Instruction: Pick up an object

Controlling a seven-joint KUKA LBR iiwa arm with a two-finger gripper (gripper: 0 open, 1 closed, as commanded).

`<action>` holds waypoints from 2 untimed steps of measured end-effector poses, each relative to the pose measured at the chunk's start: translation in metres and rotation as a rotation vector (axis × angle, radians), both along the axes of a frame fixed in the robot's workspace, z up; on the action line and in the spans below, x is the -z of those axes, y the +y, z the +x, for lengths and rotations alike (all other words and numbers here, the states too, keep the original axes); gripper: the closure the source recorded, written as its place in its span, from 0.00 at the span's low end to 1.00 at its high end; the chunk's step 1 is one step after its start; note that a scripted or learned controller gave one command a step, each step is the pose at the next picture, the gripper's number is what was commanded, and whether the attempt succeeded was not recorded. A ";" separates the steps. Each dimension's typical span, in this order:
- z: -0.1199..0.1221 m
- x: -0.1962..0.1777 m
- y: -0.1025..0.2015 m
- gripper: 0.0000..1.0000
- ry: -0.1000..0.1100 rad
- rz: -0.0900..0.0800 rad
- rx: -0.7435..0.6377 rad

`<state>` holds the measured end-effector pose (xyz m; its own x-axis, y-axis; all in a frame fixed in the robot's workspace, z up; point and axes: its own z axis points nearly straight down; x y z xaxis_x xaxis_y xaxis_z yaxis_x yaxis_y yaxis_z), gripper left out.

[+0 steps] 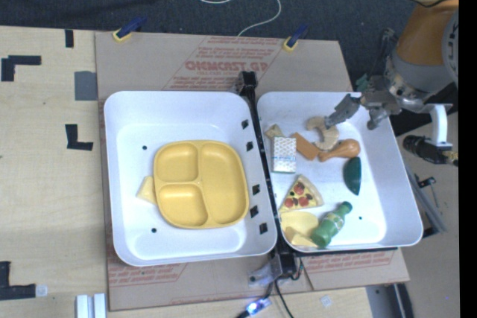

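My gripper [355, 118] hangs over the back right part of the right bin [395, 182], open, with nothing between its fingers. Its left finger [341, 112] points down toward a beige piece [322, 126] and the brown drumstick [332, 150]. Further forward in this bin lie a silver packet [284, 155], a dark green pod [352, 175], a pizza slice [301, 194], a green bottle [330, 225] and a pale yellow wedge [294, 223].
The left bin [127, 130] holds a yellow divided plate [201, 184] with a yellow slice [145, 190] tucked at its left. The arm [425, 41] reaches in from the right. A white cable [238, 0] lies behind the bins.
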<state>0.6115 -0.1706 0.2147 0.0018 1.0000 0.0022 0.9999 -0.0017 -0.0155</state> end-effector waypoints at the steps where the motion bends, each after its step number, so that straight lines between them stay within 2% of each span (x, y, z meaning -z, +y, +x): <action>1: 0.003 -0.009 0.000 0.00 -0.014 -0.002 -0.003; 2: -0.002 0.035 0.003 0.00 -0.011 -0.003 -0.004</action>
<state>0.6094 -0.1675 0.1792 -0.0020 1.0000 -0.0006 1.0000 0.0020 -0.0044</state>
